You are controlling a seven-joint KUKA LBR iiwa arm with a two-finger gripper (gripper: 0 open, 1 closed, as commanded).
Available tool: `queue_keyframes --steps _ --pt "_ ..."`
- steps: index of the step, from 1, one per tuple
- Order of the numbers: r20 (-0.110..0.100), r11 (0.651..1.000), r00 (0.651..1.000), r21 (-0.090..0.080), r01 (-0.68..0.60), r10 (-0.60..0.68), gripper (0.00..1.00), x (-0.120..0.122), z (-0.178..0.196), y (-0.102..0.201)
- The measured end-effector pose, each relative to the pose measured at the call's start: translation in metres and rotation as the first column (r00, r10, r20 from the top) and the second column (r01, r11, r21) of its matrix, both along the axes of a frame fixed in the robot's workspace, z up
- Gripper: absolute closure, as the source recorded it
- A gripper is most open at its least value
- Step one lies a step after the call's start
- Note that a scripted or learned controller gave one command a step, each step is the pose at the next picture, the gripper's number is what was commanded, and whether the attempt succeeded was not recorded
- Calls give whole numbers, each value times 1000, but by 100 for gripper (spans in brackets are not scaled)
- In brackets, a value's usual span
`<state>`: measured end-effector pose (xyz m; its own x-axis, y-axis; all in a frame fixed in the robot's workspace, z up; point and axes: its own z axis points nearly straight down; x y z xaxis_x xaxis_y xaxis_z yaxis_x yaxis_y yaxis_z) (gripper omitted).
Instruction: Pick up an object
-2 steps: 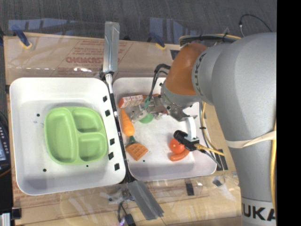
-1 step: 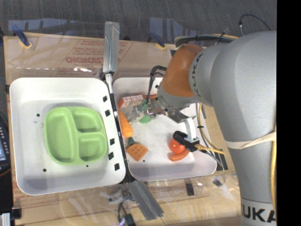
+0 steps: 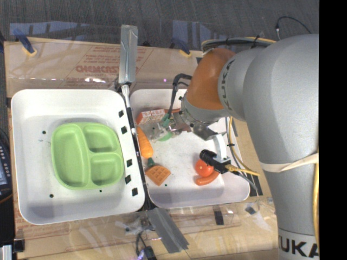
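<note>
Grey KUKA arm reaching down into the right-hand shallow white bin [image 3: 238, 191] among scattered toy food.

In the camera view, the arm's wrist, with its orange band, hangs over the upper left part of that bin, and the gripper [image 3: 172, 124] sits low beside a small packet-like item with red and green print [image 3: 154, 117]; whether the pincer is spread or pressed together cannot be told, as the wrist covers it. The likely candidates for picking lie loose in the same bin: an orange toy carrot [image 3: 145, 143] along the left wall, a tan waffle-patterned piece [image 3: 158, 174] below it, and a red toy tomato [image 3: 204, 169] near the lower right. The left-hand white bin [image 3: 24, 145] holds a light green divided plastic tray [image 3: 87, 155], probably a drop-off spot.
</note>
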<state>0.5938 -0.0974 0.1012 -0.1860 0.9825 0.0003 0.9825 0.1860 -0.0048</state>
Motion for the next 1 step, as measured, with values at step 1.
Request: queue_keyframes --steps 1 --pt "7 997 997 0 75 -75 100 24 122 1"
